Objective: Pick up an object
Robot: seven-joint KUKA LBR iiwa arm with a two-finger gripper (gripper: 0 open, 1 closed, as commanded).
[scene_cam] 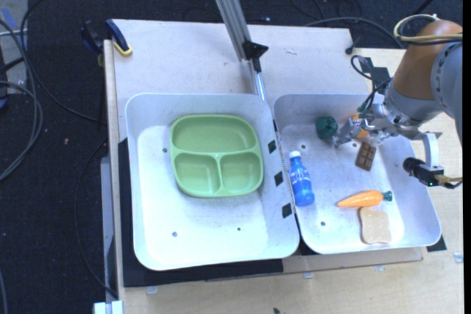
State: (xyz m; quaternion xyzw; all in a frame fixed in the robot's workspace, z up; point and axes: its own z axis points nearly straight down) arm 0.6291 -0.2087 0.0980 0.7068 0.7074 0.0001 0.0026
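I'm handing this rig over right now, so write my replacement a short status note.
Gripper: low in the right bin, near its back, between the green toy and the chocolate bar. I can't tell whether it grips anything.
Right bin: bottle by the left wall, carrot, and bread slice in front of it.
Left bin: green divided plate.
Done: arm is down among the objects.
Left: nothing is visibly lifted, so confirm a grasp and raise one object.
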